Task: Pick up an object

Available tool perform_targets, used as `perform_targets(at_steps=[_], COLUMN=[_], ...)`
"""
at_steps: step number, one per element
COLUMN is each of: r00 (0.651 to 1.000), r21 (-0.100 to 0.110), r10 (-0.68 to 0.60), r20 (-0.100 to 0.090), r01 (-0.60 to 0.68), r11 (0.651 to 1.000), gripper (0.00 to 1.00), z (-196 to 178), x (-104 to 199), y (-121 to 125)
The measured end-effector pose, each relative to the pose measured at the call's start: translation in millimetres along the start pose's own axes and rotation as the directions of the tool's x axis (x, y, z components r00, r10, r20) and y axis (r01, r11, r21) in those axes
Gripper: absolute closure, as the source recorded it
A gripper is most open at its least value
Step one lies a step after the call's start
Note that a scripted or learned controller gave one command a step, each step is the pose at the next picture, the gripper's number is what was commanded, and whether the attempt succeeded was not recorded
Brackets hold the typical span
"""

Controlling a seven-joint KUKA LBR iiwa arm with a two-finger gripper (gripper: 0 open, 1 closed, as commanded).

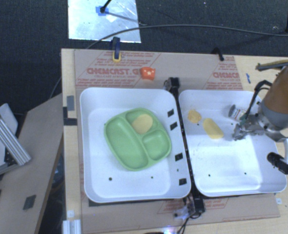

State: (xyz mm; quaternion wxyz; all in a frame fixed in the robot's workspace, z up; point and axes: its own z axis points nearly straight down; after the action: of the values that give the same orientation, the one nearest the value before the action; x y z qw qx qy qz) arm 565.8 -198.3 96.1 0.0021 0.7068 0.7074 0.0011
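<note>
A green sectioned plate [129, 147] lies in the left bin [100, 179], with a pale yellow piece of food [143, 124] in its upper compartment. In the right bin [222, 179] lie two yellow pieces: a small one [195, 116] and a longer one [213, 128]. My gripper [239, 133] reaches down into the right bin from the right, its tip close to the bin floor just right of the longer yellow piece. Nothing shows between its fingers.
A small orange object [147, 72] sits on the cardboard behind the bins. A blue-and-yellow clamp [116, 48] holds the board's far edge. Black clips [175, 130] line the divide between the bins. A metal rail [7, 135] stands at the left.
</note>
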Motion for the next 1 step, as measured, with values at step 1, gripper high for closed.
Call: perform_targets(at_steps=[1], r00=[1.0], r21=[-0.002], r10=[-0.005], r20=[0.001], r01=[0.005], r11=[1.0], gripper=[1.0], z=[-53.8], x=[8.6], y=[7.9])
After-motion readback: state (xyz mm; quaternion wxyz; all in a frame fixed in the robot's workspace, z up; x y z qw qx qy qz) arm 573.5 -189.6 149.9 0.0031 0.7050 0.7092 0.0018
